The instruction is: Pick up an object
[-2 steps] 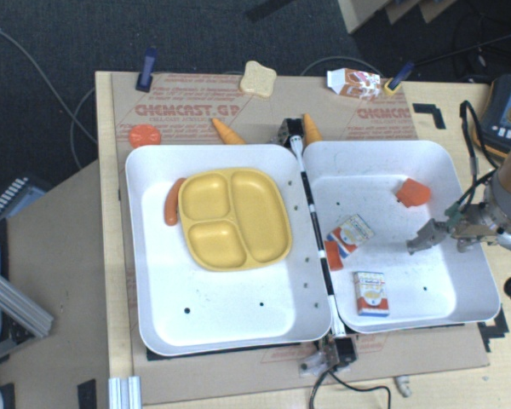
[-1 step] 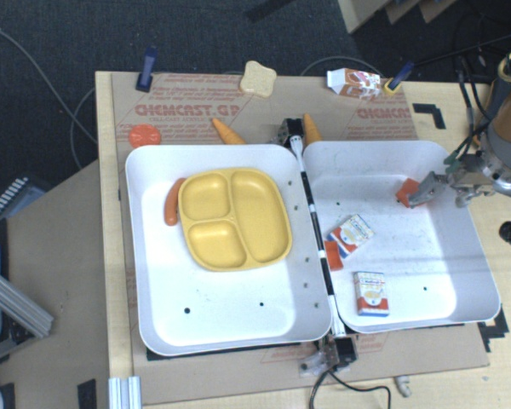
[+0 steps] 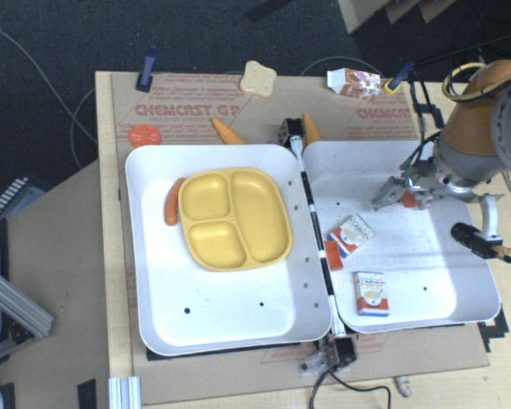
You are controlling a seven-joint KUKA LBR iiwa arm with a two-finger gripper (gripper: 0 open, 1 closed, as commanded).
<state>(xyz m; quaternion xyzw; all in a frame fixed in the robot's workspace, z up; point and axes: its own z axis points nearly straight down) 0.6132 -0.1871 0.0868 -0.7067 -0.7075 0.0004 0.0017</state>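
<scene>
My gripper (image 3: 402, 194) hangs low over the far part of the right bin (image 3: 460, 301), under the grey arm with its orange band (image 3: 481, 100). A small reddish-orange bit (image 3: 409, 199) shows at its tip; I cannot tell whether it is a held thing or part of the tool. A white, blue and red packet (image 3: 351, 233) lies in the bin to the gripper's near left. A red and white box (image 3: 371, 294) lies nearer the front edge. A small red piece (image 3: 332, 252) rests by the divider.
The left bin (image 3: 230, 322) holds a yellow compartment plate (image 3: 234, 218) with a sausage (image 3: 171, 203) beside it. Behind the bins lie a bread slice (image 3: 257, 77), a carrot (image 3: 227, 132), an orange disc (image 3: 142, 135) and a small carton (image 3: 353, 82).
</scene>
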